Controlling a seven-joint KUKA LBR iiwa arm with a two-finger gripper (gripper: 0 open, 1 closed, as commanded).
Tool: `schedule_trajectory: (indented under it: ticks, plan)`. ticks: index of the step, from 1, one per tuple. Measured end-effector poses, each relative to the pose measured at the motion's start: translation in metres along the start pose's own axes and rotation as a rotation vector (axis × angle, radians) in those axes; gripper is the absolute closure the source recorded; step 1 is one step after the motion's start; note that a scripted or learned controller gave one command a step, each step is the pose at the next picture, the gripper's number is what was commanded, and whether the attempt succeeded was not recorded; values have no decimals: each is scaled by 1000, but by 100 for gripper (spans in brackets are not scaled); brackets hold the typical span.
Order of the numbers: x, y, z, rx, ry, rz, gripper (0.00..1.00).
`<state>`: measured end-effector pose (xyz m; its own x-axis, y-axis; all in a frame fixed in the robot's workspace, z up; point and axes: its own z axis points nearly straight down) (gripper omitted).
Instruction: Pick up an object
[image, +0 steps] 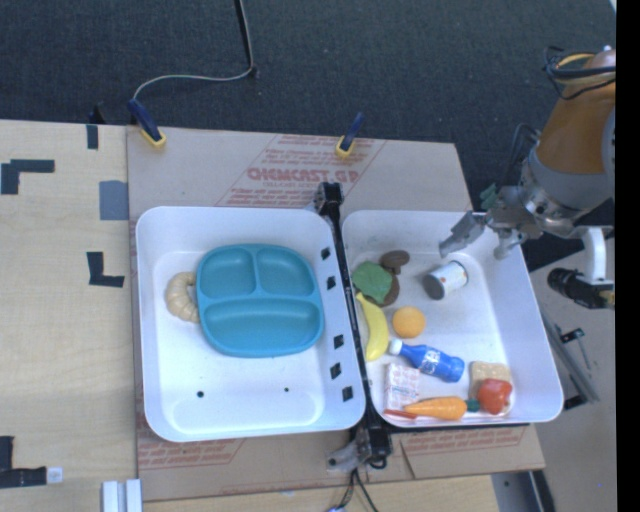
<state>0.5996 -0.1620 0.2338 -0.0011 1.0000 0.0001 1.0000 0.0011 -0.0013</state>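
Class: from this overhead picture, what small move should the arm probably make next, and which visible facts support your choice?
Probably lower the gripper slightly toward the small white can. The gripper holds nothing and sits above the right bin, near its back edge, and the can lies on its side just below-left, apart from the orange ball.

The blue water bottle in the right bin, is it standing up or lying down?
Lying down. The blue bottle rests on its side on the right bin floor, its white cap end toward the banana, its body pointing toward the bin's right side.
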Motion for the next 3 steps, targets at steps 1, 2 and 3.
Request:
schedule_trajectory:
  ticks: [1,2,3]
  plan:
    - [-8,11,141,0,-1,0,0]
    - [57,58,141,-19,-17,6,0]
    - [47,18,147,-4,-3,1,0]
